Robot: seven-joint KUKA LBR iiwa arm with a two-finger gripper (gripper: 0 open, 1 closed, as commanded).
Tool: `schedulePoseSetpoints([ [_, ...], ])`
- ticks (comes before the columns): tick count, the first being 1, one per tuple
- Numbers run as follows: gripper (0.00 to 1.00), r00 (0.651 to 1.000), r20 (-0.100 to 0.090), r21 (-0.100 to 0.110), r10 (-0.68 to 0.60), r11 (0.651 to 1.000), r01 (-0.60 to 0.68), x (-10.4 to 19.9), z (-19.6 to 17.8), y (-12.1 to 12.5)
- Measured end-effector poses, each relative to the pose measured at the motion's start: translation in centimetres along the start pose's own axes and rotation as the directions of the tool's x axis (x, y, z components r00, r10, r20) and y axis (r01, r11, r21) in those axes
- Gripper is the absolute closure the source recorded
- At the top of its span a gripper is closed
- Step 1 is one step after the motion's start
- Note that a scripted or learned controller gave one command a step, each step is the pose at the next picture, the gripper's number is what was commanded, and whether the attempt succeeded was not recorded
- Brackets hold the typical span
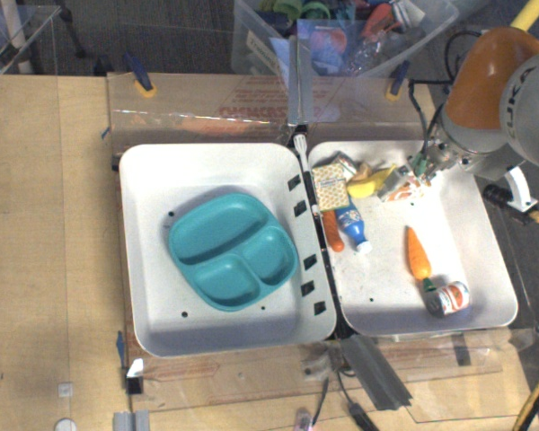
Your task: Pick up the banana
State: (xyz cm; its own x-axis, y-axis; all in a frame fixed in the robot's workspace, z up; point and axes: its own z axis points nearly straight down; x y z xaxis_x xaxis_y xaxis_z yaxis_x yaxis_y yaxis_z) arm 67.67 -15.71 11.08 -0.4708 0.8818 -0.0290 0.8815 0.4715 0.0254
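Observation:
The banana is yellow and lies near the back of the right bin, left of the middle. My gripper is low over the bin, right beside the banana's right end. Its tip is a small blur of grey, red and green. The banana's right end runs under or against the gripper, so I cannot tell whether they touch. The grey arm with its orange band comes in from the upper right.
A checkered box, a blue bottle and a small orange item lie left of the banana by the divider. A carrot and a can sit nearer the front. A teal divided plate fills the left bin.

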Motion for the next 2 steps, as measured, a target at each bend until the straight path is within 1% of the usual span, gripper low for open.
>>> schedulePoseSetpoints([
  [1, 0.0, 0.964, 0.013, -0.008, -0.266, 0.964, 0.266, 1.41, -0.06, 1.07],
  [2, 0.0, 1.0, 0.002, -0.019, -0.012, 1.0, 0.012, 0.57, 0.05, 0.42],
])
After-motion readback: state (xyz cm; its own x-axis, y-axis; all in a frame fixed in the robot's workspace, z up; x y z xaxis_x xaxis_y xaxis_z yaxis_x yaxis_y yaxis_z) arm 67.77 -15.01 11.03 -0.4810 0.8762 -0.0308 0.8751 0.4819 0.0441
